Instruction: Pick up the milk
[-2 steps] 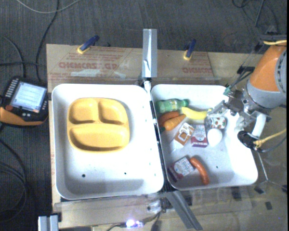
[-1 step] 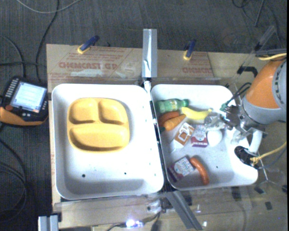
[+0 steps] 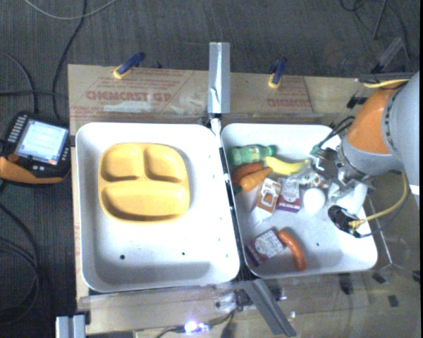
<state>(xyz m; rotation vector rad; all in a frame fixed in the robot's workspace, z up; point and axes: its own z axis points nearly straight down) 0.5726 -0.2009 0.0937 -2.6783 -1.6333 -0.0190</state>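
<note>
Nearest the lens, at the front of the right bin (image 3: 366,255), lie a small red-and-white packet (image 3: 268,245) and an orange-red sausage (image 3: 293,249), touching. Further back in the same bin: a carrot (image 3: 250,178), a green bottle (image 3: 252,153) and a banana (image 3: 287,165) clustered by the back-left corner. Mid-bin sit a small carton w/ red-brown print (image 3: 268,196) and the milk (image 3: 291,193), a little white carton w/ purple base, side by side; a white egg (image 3: 314,200) lies just right of the milk. Arm (image 3: 381,129) comes in from the right, orange band up top. Pincer (image 3: 324,178) hangs low over the bin's right half, near the egg and milk; how far its jaws stand apart can't be told, nor any contact, too cluttered. Left bin (image 3: 84,189) carries a yellow divided tray (image 3: 145,182). Both bins rest on the counter (image 3: 148,94).
</note>
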